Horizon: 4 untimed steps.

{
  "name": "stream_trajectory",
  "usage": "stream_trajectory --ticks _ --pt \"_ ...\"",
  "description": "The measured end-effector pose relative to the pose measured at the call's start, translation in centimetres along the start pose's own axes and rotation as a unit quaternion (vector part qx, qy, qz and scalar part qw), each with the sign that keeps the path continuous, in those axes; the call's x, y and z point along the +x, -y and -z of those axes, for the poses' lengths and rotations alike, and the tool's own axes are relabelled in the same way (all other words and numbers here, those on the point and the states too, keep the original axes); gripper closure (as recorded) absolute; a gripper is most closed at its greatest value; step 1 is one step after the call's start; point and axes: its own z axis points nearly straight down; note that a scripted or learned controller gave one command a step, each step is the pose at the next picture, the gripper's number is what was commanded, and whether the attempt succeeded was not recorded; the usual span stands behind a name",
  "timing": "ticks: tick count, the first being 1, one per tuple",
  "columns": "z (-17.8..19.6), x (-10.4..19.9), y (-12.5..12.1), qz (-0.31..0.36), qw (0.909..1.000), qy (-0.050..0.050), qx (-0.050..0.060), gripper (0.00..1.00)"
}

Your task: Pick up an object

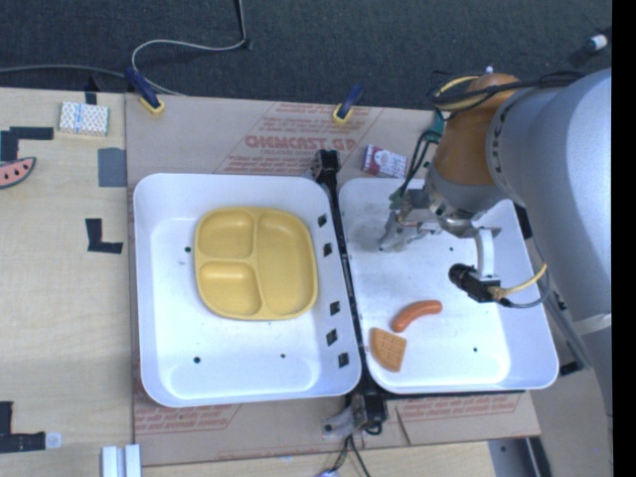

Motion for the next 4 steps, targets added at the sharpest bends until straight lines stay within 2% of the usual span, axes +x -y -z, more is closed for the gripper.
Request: stream_trajectory --ticks 1,2,3,4 --pt "0.0 0.0 0.0 0.000 1.0000 0.000 0.000 0.00" --pt "0.9 0.0 0.0 0.000 1.0000 -0.001 0.001 1.00" --pt "0.9 0.0 0.0 0.000 1.0000 -0.001 0.001 0.00" --pt "-1.8 0.0 3.0 0.000 1.0000 0.000 -0.001 0.00"
